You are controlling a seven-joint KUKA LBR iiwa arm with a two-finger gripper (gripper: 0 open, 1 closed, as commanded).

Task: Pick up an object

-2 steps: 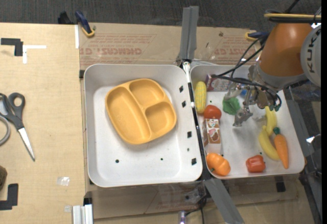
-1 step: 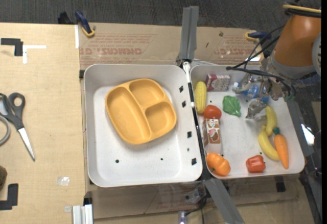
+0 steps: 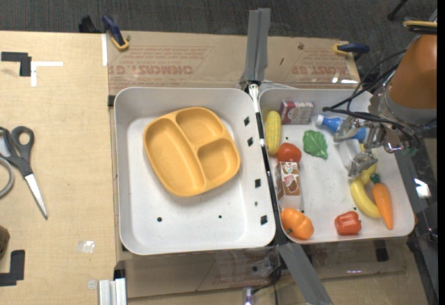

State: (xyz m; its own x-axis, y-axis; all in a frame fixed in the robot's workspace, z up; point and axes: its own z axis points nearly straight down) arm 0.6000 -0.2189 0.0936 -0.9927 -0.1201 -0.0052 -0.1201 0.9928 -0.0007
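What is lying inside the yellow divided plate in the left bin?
All three compartments of the yellow plate show bare yellow surface. Whatever part of the left bin floor lies beneath it is covered.

Two white bins (image 3: 186, 241) are sitting side by side on the surface; one yellow divided plate (image 3: 192, 151) is lying in the left bin; the right bin is holding one corn cob (image 3: 273, 131), one banana (image 3: 363, 198), one carrot (image 3: 383, 205), one green leaf (image 3: 316, 144), two red peppers (image 3: 348, 223) and two small cartons (image 3: 289, 177); one pair of scissors (image 3: 26, 166) is lying at the left.
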